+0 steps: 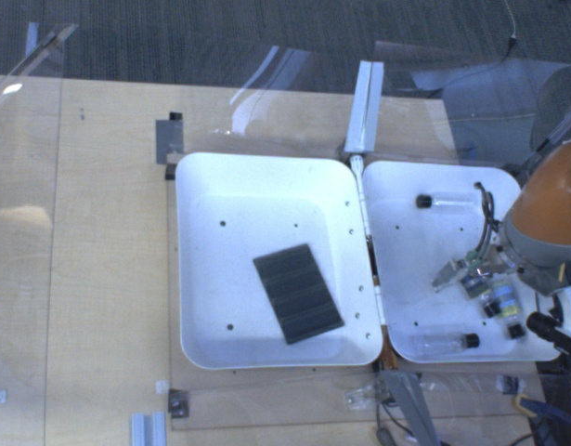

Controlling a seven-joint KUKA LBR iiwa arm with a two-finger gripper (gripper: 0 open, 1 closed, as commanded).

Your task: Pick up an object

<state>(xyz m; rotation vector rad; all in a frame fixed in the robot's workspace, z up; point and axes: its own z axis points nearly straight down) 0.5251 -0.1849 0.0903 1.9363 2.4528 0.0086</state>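
Objects available for picking lie in both bins; no particular one is named by the task. Taking the metal divider strip between the bins as landmark: to its left and nearer the camera, the left bin holds a single dark ribbed rectangular pad, lying flat and turned at an angle, apart from every wall. To the right of the strip, the right bin holds several small items. A clear tube with a black cap lies near the far wall; a second clear capped tube lies near the front wall. Between them, toward the bin's right side, the gripper hangs low over the floor of the bin beneath the arm's orange band, with a small cluster of items just beside it, one showing blue, too small to identify.

Whether the pincer is spread or pressed together cannot be told; the tip is small and mixed with cables and clutter, and nothing can be seen pinched in it.

Step in hand, as judged: the descent or grasp attempt in the right bin, with no object yet seen lifted. The next move would call for closing on one item of the cluster and raising it clear of the bin floor without dragging its neighbours.

No brand, label or writing is legible anywhere.
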